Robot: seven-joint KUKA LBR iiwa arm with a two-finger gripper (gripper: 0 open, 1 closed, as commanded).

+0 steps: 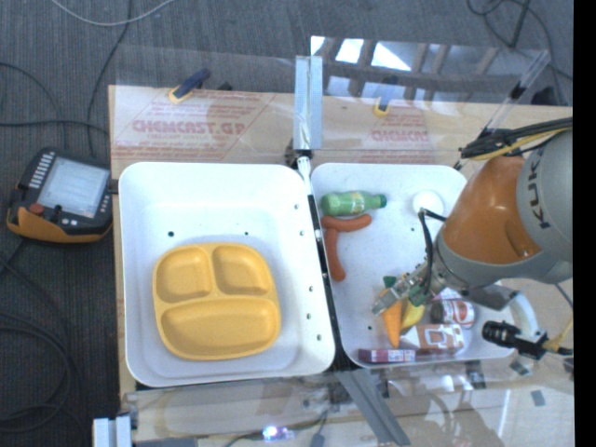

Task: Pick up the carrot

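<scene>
The carrot (394, 323) is a small orange cone lying near the front of the right bin (372, 250), with its tip pointing toward the front edge. My gripper (402, 291) hangs just above the carrot's upper end, reaching in from the right under the arm's orange band (484, 222). The gripper's metal parts overlap the carrot's green top, so whether they touch it is unclear.
Packed close around the carrot are a yellow-orange item (413, 316), a can (456, 311), a brown packet (438, 339) and a dark bar (386, 354). Further back lie a green bottle (352, 202), two sausages (346, 222) and a white disc (427, 202). The left bin holds a yellow divided plate (216, 300).
</scene>
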